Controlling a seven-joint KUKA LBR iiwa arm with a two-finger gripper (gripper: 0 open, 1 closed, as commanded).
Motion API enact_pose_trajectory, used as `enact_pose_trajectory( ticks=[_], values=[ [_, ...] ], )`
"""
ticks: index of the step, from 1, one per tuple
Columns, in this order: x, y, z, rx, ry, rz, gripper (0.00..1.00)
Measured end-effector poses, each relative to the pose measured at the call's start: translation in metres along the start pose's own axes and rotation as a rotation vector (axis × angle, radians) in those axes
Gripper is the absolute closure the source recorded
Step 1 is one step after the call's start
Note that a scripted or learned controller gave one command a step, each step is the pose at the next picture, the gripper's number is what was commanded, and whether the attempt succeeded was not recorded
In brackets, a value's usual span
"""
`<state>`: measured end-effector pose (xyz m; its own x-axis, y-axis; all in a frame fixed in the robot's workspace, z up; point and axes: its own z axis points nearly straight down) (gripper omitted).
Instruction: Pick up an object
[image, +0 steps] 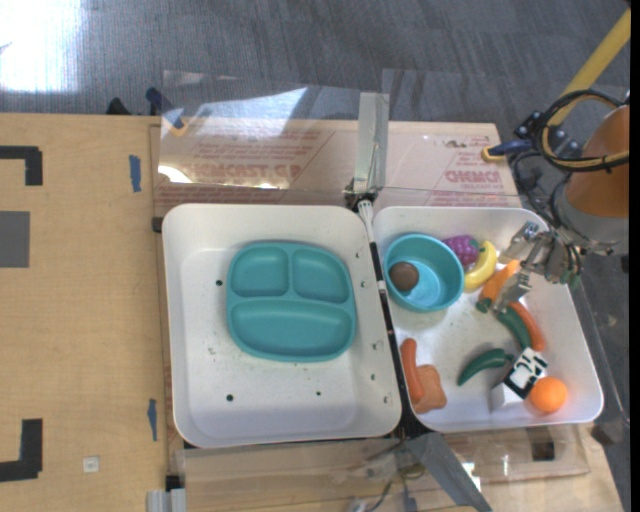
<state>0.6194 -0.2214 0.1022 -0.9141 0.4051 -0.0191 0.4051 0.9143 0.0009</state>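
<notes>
Blue bowl seen in right bin, brown ball inside. Right of bowl: purple grapes, banana, then gripper over orange carrot; finger state cannot be told. Below bowl: sausage, green pepper, orange. Teal tray seen left of bowl, in left bin.

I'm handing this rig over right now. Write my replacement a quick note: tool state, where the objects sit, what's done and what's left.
Tool: low over the right bin, at its upper right, right by the carrot; nothing visibly gripped.
Right bin also holds: blue bowl with a brown ball inside, purple grapes, banana, green pepper, orange, sausage.
Left bin: teal divided tray.
Done: no pick shown.
Left: grip one object and lift it.
</notes>
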Motion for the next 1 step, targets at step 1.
enact_pose_trajectory(
  ticks=[1],
  values=[
    [0.0077, -0.0037, 0.0151, -0.001, 0.014, 0.045, 0.00]
  ],
)
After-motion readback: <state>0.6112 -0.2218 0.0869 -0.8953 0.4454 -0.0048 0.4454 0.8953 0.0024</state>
